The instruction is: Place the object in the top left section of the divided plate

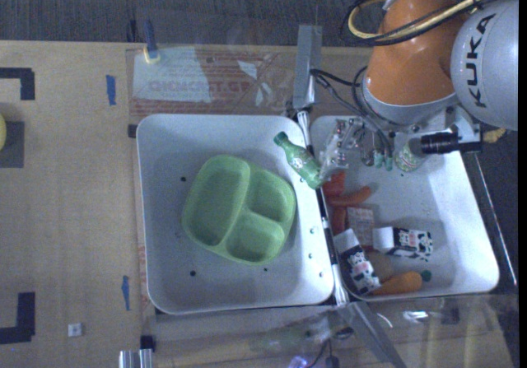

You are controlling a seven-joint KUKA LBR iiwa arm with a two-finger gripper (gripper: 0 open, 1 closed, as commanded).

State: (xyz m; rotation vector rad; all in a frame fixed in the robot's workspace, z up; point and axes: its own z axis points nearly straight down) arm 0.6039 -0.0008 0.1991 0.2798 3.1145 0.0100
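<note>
Gripper (328,162): hanging over the wall between the two bins, closed on the neck end of a green bottle (298,157), which juts leftward from the fingers and tilts. Divided plate (240,208): green, three sections, lying in the left bin (156,193), to the lower left of the gripper and apart from it. Below and right of the gripper, in the right bin (473,226): carrots (350,192), small milk cartons (405,240), another carrot (401,282). Step in hand, as judged: carrying the bottle over. Advice: travel left and clear the plate's rim before lowering; centre over the top left section and release low, since the tilted bottle may roll across a divider.
</note>
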